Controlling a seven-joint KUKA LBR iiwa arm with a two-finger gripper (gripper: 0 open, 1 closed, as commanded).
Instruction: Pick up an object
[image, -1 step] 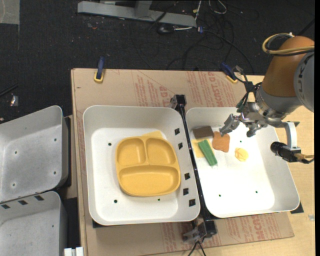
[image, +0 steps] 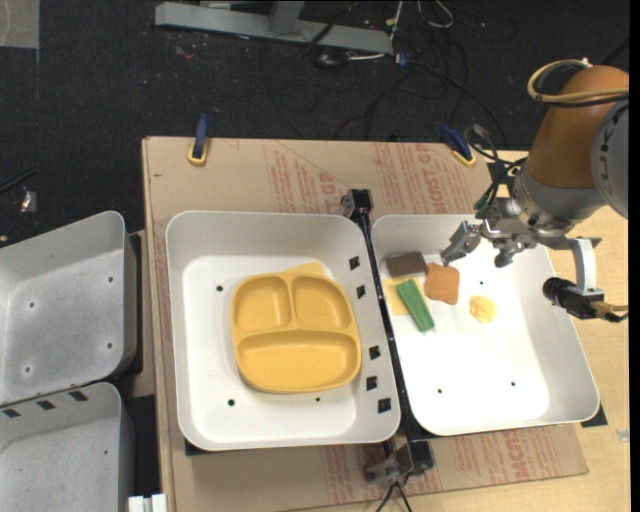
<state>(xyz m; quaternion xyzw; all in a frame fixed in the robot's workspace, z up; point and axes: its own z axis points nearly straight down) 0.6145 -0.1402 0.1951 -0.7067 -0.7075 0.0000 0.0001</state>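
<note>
The grey arm with its orange band reaches in from the right and hangs its claw (image: 482, 243) over the upper part of the right-hand shallow white bin (image: 530, 400), with nothing between its fingers; they look spread and released, one dark finger slanting toward the toys and the other toward the bin's far side. This reads as the approach step of the pick: no object is lifted yet. The candidates lie clustered in the upper left of that bin: a rounded orange-brown toy piece (image: 443, 284) just below and left of the claw, a small flat brown block (image: 406, 264) beside it near the bin's dividing edge, a green oblong stick (image: 416, 305) lying at a slant below the block on a pale yellow flat piece (image: 395, 298), and a small yellow lump (image: 483, 309) a little apart to the right. The orange-brown piece seems the nearest target, so the next move likely calls for shifting the claw slightly down-left until its fingers straddle that piece, descending to the bin floor and closing; the close neighbours risk being nudged or caught. The left-hand white bin (image: 200, 300) holds a yellow plastic divided tray (image: 296, 333) with three compartments. Both bins sit on a brown cardboard sheet (image: 270, 170) covering the table, pinned at the far edge by a blue-and-yellow clamp (image: 199, 142). Around it lies dark carpet with loose cables (image: 430, 60) and more white bins (image: 60, 300) at the left.
</note>
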